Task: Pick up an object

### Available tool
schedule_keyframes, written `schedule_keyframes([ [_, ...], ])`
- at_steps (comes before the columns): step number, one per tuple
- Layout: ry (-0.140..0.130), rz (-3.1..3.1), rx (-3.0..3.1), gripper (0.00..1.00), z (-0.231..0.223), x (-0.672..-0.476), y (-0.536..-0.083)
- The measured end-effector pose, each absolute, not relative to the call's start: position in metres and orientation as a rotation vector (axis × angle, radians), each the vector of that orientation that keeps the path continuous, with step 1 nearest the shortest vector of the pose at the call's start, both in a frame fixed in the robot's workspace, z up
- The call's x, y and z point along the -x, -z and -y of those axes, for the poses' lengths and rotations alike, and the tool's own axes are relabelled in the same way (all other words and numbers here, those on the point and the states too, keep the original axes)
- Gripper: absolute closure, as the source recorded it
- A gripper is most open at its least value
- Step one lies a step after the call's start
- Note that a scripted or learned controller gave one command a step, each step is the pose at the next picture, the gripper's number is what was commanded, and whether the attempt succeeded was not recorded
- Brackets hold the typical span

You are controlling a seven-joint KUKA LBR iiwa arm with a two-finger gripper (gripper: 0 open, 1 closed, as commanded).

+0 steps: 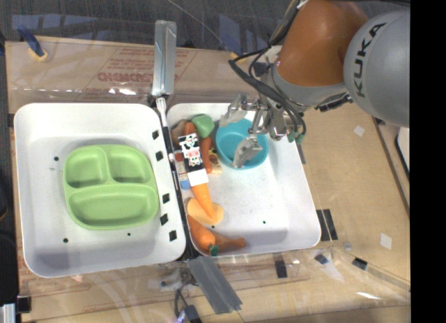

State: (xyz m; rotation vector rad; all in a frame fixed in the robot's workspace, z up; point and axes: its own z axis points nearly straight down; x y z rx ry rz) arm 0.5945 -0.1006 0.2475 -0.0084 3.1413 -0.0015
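Blue bowl [237, 148]: 1 item, round, teal-blue, shallow, directly under the gripper [248, 148], in the right bin [293, 196]. Gripper fingers reach down into the bowl; their spread cannot be told. Right bin, left of the gripper: 1 black-and-white cow-print block [191, 151], 1 green piece [202, 125], 3 orange carrots [202, 203] lower left along the wall. Left bin [42, 238], well left of the gripper: 1 green divided plate [110, 186] with 3 compartments.

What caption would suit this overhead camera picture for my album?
Robot arm's pincer reaches into a blue bowl in the right bin; a green divided plate sits in the left bin.
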Motion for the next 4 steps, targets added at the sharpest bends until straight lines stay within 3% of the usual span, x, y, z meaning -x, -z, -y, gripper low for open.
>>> schedule_keyframes([
  [1,0.001,-3.139,-0.269,0.00,0.095,-0.614,-0.126],
  [2,0.000,-3.135,0.012,0.00,0.064,-0.648,-0.195],
  [3,-0.002,-3.109,-0.322,0.00,0.091,-0.623,-0.122],
  [4,-0.008,-2.928,-1.081,0.00,0.099,-0.603,-0.108],
])
